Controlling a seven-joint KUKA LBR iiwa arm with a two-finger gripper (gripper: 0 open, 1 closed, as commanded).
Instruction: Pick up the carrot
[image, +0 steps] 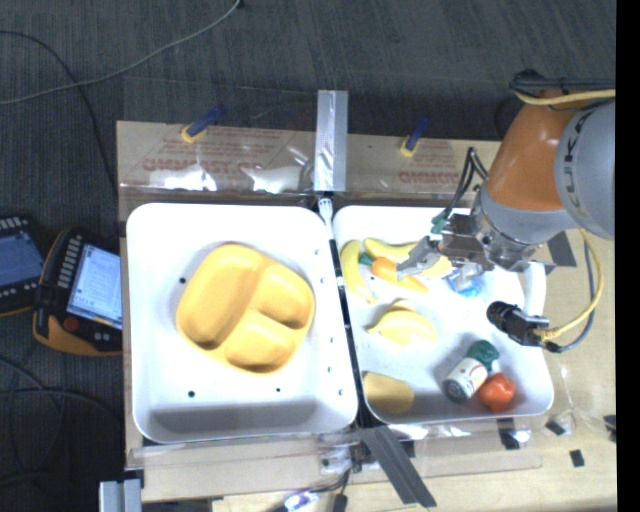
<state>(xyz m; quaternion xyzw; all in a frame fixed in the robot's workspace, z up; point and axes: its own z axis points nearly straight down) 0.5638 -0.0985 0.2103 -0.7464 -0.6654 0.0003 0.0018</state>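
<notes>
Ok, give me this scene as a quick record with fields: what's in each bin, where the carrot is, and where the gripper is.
left bin: one large yellow lumpy object
right bin: bananas, carrot, pale yellow piece, tan-yellow item, small can, red-orange item
carrot: orange, upper left of right bin, against the bananas
gripper: over upper part of right bin, just right of the carrot
carrot held: not visibly between the fingers
arm: reaches in from the right

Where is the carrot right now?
The carrot lies in the right bin, near its upper-left corner, against the banana, with the end effector just to its right.
</notes>
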